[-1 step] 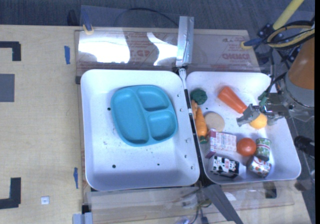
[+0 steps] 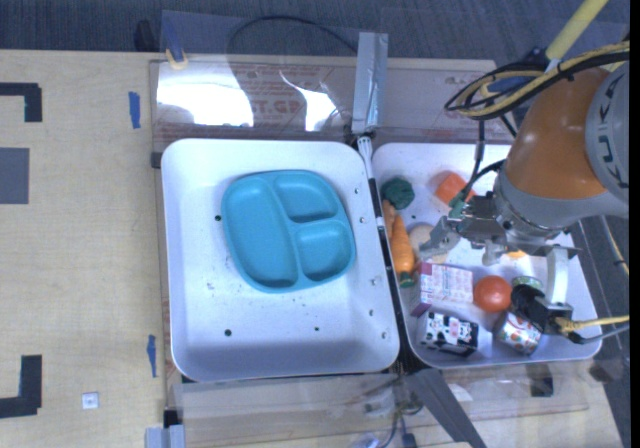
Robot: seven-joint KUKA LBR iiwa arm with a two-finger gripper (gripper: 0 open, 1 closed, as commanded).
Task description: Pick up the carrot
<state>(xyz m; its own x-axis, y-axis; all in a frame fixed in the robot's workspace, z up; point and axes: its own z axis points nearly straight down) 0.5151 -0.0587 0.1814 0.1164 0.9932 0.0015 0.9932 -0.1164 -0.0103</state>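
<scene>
The carrot (image 2: pixel 401 246) lies at nine o'clock from the jaws (image 2: pixel 452 232), long axis running twelve-to-six along the right bin's (image 2: pixel 585 351) left wall; whether the jaws stand apart or together I cannot tell

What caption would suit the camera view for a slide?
KUKA arm's pincer hovers in the right bin beside the carrot; blue divided plate lies in the left bin.

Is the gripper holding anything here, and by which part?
Nothing held: the gripper hangs over the right bin, right of the carrot, which lies along the bin's left wall.
</scene>
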